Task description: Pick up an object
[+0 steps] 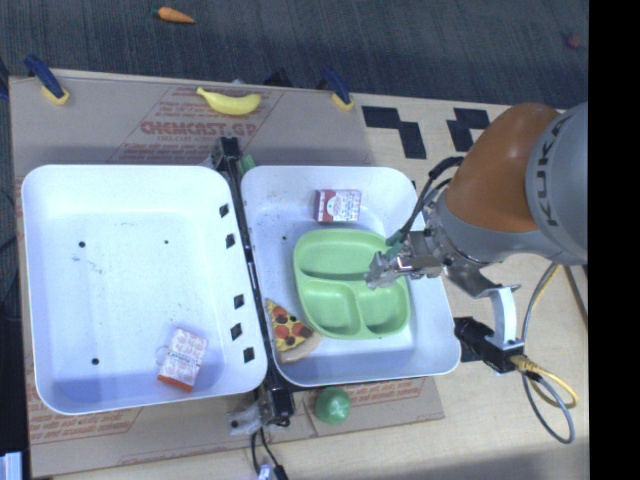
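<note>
In the right bin [262, 218] lies a green divided plate [345, 283], with a small red and white carton [338, 206] behind it and a pizza slice toy [286, 329] at the bin's front left corner. My gripper [388, 266] hangs over the plate's right rim, low above it. The left bin [60, 288] holds a small red and white packet [182, 357] near its front right.
A yellow banana [230, 99] lies on the cardboard behind the bins. A green ball [333, 405] sits on the bench in front of the right bin. An orange carrot toy [176, 14] lies on the floor at the back. Cables trail at the right.
</note>
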Available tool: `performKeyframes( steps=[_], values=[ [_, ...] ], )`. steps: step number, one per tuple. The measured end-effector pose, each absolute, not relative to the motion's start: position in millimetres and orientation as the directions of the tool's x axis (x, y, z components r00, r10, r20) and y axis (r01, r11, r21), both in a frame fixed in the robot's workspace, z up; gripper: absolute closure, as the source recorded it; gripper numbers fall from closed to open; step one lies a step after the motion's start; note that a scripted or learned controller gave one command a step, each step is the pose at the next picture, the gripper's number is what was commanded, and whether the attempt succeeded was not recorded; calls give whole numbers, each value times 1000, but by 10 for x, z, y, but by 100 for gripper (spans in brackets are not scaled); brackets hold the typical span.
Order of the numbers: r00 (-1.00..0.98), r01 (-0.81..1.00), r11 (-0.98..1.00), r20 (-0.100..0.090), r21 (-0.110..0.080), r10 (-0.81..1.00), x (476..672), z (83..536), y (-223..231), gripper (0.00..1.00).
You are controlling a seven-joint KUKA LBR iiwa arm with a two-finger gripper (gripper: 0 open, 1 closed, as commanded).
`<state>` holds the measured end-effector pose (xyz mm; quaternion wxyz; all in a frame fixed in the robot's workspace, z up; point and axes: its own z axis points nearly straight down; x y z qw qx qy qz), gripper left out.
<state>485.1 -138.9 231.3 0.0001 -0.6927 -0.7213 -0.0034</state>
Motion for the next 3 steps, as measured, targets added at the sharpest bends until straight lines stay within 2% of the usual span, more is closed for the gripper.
performKeyframes(
  steps=[1, 2, 3],
  values=[
    [-47, 999, 47, 6, 6, 999, 4863, 2417, -1387, 100],
    [-7, 1000, 7, 1, -3, 1000, 4763, 1825, -905, 100],
    [-4, 1000, 4, 0, -1, 1000, 4997, 2256, -1785, 100]
  ],
)
